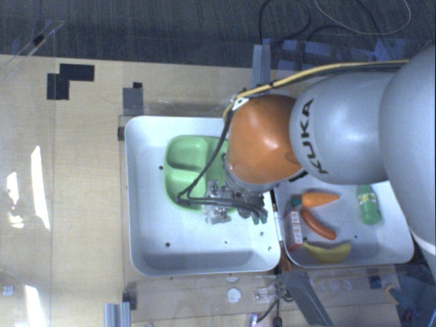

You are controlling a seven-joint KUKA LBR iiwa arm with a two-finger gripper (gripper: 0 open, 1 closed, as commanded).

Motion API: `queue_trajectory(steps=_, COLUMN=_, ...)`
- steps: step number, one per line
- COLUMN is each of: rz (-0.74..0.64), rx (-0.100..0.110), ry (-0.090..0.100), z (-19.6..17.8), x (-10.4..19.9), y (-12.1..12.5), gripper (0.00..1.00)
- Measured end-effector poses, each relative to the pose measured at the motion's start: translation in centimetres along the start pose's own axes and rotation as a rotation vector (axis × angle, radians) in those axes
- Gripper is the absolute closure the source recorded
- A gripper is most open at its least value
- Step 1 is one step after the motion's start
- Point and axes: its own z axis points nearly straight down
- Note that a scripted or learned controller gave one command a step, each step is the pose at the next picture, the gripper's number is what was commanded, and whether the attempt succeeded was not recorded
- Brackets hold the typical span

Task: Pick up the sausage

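Pincer (219,213) hangs over the left bin (146,182); can't tell its state. Sausage (318,224) sits in the right bin (402,247), so swing over, line up lengthwise.

Bright, even light falls from overhead. The tabletop (82,182) looks washed out, and pale glare patches sit near its left edge, as if on a clear sheet. The left bin (146,244) is nearly blown out to plain white, with soft grey shading along its walls. The arm (340,128) carries a broad sheen on its grey shell and orange band, and casts a soft shadow beneath itself. The whole picture is slightly soft and grainy; small things in the right bin (402,247) lack crisp edges.
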Motion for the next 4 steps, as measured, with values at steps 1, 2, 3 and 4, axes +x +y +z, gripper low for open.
queue_trajectory(steps=1, rz=0.003, rx=-0.003, ry=-0.012, z=-1.2, x=-0.3, y=0.1, gripper=1.00)
queue_trajectory(steps=2, rz=0.006, rx=-0.006, ry=-0.024, z=-2.4, x=-0.7, y=0.2, gripper=1.00)
queue_trajectory(steps=3, rz=-0.074, rx=0.003, ry=-0.006, z=-5.9, x=-0.9, y=-8.7, gripper=1.00)
queue_trajectory(steps=4, rz=0.041, rx=0.006, ry=-0.010, z=-12.7, x=3.9, y=-14.5, gripper=1.00)
